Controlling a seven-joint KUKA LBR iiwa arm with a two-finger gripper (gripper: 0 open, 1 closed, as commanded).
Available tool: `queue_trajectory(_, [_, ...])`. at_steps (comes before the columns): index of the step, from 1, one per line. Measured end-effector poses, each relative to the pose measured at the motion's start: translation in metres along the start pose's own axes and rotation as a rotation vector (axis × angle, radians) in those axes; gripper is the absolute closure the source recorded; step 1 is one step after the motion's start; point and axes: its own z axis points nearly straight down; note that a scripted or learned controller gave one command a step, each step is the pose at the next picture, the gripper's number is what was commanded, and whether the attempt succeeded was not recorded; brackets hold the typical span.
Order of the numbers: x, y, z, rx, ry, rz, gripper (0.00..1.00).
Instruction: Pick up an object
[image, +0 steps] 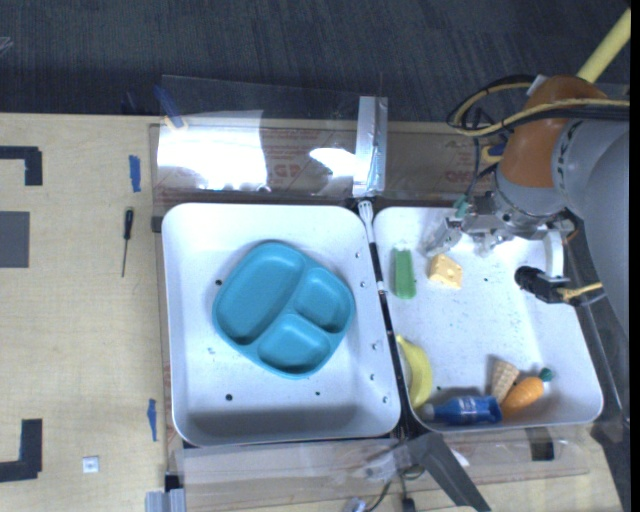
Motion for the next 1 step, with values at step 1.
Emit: queue_trajectory(1, [0.0223,-0.0150,0.0061,0.004,0.002,0.079,0.00])
